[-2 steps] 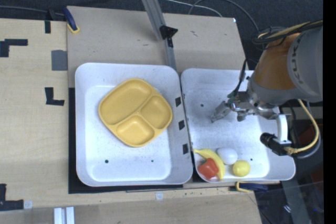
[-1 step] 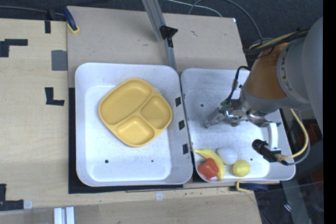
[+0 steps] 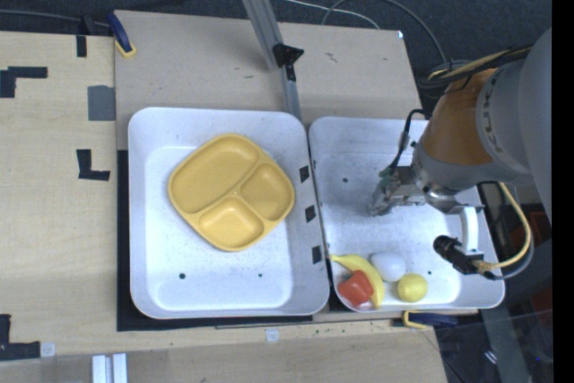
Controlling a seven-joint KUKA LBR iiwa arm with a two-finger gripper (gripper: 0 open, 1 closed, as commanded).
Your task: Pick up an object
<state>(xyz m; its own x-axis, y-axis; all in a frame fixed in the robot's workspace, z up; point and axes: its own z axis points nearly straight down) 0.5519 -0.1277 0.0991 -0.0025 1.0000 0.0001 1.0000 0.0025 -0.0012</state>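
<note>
On the bench [image 3: 215,76], the yellow divided plate [image 3: 231,191] lies rigid in the left bin [image 3: 143,220], while the right bin's [image 3: 359,148] near corner holds banana [image 3: 361,265], red piece [image 3: 356,287], white ball [image 3: 389,265] and yellow ball [image 3: 412,287], probably light, slippery toys best pinched across their middles, the end effector [image 3: 384,200] hovering apart, its opening impossible to tell.

Single fixed overhead view, angled down.
Looks from above onto the table [image 3: 224,58] and both white bins [image 3: 148,193], fairly close, with the arm [image 3: 475,126] entering from the right.
</note>
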